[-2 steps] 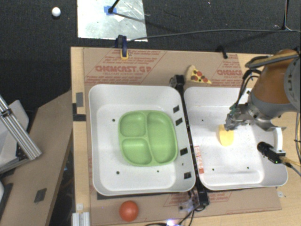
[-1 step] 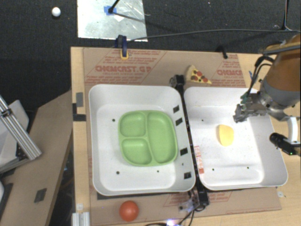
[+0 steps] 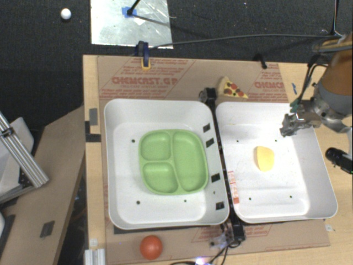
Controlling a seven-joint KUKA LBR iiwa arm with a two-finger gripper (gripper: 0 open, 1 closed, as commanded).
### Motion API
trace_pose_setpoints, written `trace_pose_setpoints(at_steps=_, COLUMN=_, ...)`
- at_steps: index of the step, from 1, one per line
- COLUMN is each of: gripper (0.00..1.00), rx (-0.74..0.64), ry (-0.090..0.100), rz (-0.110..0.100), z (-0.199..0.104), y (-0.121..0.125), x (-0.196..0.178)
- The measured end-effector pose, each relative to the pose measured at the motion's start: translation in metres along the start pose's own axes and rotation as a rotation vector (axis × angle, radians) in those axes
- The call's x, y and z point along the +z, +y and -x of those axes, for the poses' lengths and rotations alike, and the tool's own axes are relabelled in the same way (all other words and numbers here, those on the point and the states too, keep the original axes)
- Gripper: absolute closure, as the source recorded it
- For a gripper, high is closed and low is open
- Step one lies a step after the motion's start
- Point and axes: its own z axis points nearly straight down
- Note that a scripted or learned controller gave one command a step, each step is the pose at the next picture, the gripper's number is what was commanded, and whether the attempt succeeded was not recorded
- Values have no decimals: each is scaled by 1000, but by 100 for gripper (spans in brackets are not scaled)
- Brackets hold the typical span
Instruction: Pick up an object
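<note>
Yellow wedge-shaped object [image 3: 265,158], pale and smooth like a toy piece of cheese or fruit, lies flat on the floor of the right-hand shallow white bin [image 3: 314,203], roughly in its middle and apart from every wall. Nothing touches it.

The claw [image 3: 288,127] hangs over the far right part of that same bin, up and to the right of the yellow piece and clearly apart from it. It is small and dark against the white floor, and whether it is open or closed I cannot tell; nothing is seen held in it. The grey arm with its orange band [image 3: 336,79] comes in from the right edge behind it.

The left-hand white bin [image 3: 118,148] holds a green plastic tray [image 3: 173,162] with three compartments. On the brown cardboard-covered table [image 3: 176,73], a toy pizza slice [image 3: 233,88] lies just beyond the far rims where the bins meet, and a red-orange ball [image 3: 151,247] rests near the front edge.

As for progress, the pick looks not yet made: the yellow piece rests in the bin, ungrasped. What remains, by my judgement, is to bring the claw over the piece, lower it, close on it and lift.
</note>
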Motion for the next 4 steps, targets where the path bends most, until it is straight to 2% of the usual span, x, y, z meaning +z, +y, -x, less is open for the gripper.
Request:
trace_pose_setpoints(at_steps=1, gripper=100, rx=-5, ry=3, rz=-3, z=-53, y=2, x=11)
trace_pose_setpoints(at_steps=3, gripper=100, rx=-7, ry=4, rz=-4, z=-172, y=8, x=2)
trace_pose_setpoints(at_steps=4, gripper=100, rx=-6, ry=3, rz=-5, z=-233, y=-3, x=10)
